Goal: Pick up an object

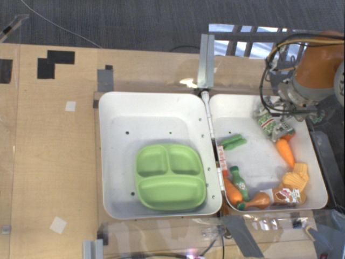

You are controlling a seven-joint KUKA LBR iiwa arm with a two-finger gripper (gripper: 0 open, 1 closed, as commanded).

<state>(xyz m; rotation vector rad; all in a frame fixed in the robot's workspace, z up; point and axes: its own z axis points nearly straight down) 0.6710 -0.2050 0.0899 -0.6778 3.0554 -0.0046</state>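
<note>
I see the green divided plate [170, 177] in the left bin [108, 144]. My gripper [280, 124] sits low in the right bin [253, 161], fingers closed around a crumpled white packet [267, 121]; a carrot [285, 151] lies just beside.

We look down on a pale wooden bench [48, 161] marked with black squares [55, 62] and small white patches [70, 106], with dark grey ribbed carpet [135, 12] beyond its far edge, crossed by a thin pale cable [52, 24], and metal brackets [205, 61] standing on the bench.
</note>
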